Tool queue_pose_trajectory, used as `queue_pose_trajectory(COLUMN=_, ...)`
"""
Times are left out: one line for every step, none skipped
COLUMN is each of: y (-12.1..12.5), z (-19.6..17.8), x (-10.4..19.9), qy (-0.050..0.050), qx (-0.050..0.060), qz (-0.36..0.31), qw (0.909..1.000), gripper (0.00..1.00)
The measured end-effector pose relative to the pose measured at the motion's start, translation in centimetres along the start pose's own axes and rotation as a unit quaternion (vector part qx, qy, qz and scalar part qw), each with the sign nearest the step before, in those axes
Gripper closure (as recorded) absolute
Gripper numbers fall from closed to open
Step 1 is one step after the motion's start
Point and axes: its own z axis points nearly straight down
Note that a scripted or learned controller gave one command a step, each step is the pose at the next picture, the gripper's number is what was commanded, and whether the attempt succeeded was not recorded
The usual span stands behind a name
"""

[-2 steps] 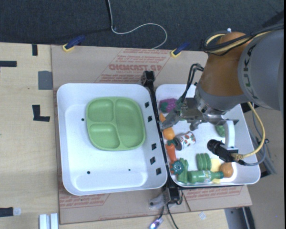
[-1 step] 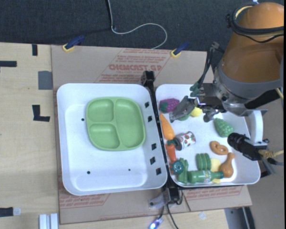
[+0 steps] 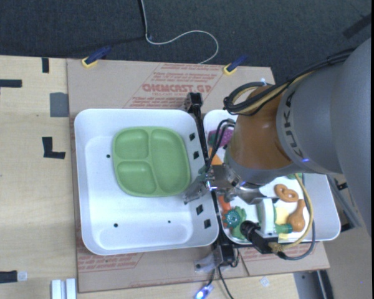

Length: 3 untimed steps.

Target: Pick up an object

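The arm (image 3: 311, 123) covers most of the right bin (image 3: 327, 226), so I judge the step in hand is the descent for a grasp; it should go down slowly and straight over one single object, away from the wall between the bins. The left bin (image 3: 96, 229) holds a green divided plate (image 3: 151, 161), well apart. Small objects lie in the right bin: an orange toy (image 3: 290, 204) and a teal piece (image 3: 234, 217). If the fingers are released or clenched, I cannot tell, nor how these objects lie to them.
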Motion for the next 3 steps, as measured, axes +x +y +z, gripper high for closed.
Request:
queue_pose_trajectory(y=0.2, z=-3.3, x=16.8, qy=0.003, qx=-0.010, qz=-0.009, qw=0.9999, gripper=0.00)
queue_pose_trajectory(y=0.2, z=-4.1, x=15.8, qy=-0.001, qx=-0.007, qz=-0.001, qw=1.0000, gripper=1.00)
queue_pose_trajectory(y=0.1, z=-20.4, x=20.2, qy=0.004, qx=-0.017, qz=-0.003, qw=0.9998, gripper=1.00)
